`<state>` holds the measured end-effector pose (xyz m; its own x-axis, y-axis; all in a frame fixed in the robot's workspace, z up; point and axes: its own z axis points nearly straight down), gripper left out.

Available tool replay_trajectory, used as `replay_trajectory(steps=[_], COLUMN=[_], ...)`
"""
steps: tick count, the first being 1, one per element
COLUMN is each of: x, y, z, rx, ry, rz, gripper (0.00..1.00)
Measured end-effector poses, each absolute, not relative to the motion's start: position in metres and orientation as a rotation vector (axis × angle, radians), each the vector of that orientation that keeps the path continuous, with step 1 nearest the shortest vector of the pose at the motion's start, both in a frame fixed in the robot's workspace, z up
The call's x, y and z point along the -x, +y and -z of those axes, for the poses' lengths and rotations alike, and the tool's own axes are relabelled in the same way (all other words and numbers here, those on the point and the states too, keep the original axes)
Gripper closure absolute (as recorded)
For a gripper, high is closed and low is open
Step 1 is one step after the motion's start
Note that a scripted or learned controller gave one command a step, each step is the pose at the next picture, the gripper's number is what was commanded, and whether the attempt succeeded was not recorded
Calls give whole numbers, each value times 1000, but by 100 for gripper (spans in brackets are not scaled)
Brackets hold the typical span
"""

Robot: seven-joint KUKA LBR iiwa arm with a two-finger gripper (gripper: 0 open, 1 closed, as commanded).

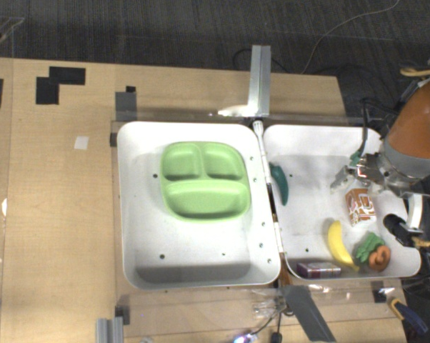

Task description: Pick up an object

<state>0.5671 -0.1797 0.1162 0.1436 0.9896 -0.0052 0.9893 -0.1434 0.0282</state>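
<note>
My end effector (352, 171) hangs at the frame's right over the right bin (308, 156), its grip state beyond my telling, just above the snack packet (360, 206), so I judge nothing lifted and the whole pick left.

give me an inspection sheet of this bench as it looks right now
surface: wooden bench bearing a left bin and a right bin side by side
job's things: in the right bin, a banana, a brown-and-white packet, a teal object by the divider, a green and orange toy, a dark purple item at the near wall
clutter: green divided tray in the left bin; black tape marks on the bench
grippers: gripper over the right bin, above the packet, holding nothing visible
cables: thin cable on the floor beyond the bench
surroundings: dark floor
</note>
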Motion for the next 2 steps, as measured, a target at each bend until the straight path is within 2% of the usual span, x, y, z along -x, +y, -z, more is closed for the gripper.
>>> replay_trajectory(steps=[1, 2], x=[-581, -584], y=[-196, -194], z=[-90, -102], rx=[-2360, -2354], ry=[2051, 2055], rz=[-12, -17], gripper=[0, 100])
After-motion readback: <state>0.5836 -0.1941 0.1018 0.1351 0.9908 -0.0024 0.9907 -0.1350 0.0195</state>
